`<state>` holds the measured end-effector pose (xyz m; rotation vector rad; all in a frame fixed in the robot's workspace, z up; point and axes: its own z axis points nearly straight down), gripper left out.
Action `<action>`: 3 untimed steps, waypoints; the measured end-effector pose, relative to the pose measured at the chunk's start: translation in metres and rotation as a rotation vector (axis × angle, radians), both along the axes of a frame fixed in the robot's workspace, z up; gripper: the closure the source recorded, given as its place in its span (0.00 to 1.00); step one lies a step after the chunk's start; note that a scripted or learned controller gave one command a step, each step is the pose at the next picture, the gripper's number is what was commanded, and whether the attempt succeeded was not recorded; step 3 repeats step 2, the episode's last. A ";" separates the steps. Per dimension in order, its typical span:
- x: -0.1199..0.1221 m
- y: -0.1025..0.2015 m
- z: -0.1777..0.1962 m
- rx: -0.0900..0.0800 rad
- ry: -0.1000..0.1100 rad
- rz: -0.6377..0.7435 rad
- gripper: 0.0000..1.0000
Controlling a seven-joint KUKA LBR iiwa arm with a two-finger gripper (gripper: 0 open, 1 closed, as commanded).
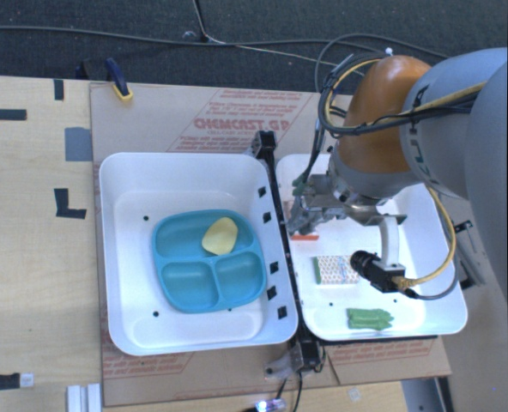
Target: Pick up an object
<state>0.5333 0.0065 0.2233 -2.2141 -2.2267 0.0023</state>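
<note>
My gripper (pixel 304 217) hangs low over the left part of the right bin (pixel 434 316), close to the divider between the bins. The orange wrist band and grey arm hide most of it from above. Just under it lies a thin red strip (pixel 304 238). A small speckled green-and-white block (pixel 335 269) lies below that on the bin floor. A green object (pixel 370 318) rests near the bin's front edge. In the left bin (pixel 125 230) a blue divided plate (pixel 207 269) carries a yellow piece (pixel 220 235) in its upper compartment.
A black cylinder with a yellow cable (pixel 376 272) juts from the arm over the right bin's middle. Black clips line the divider (pixel 275 230). Cables loop above the arm. The bins stand on a cardboard sheet (pixel 228 118) on the wooden bench.
</note>
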 end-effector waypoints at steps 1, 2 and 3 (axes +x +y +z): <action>0.018 0.048 -0.011 -0.001 0.000 -0.001 1.00; 0.032 0.094 -0.014 0.001 -0.001 0.000 1.00; 0.032 0.094 -0.014 0.001 -0.001 0.000 1.00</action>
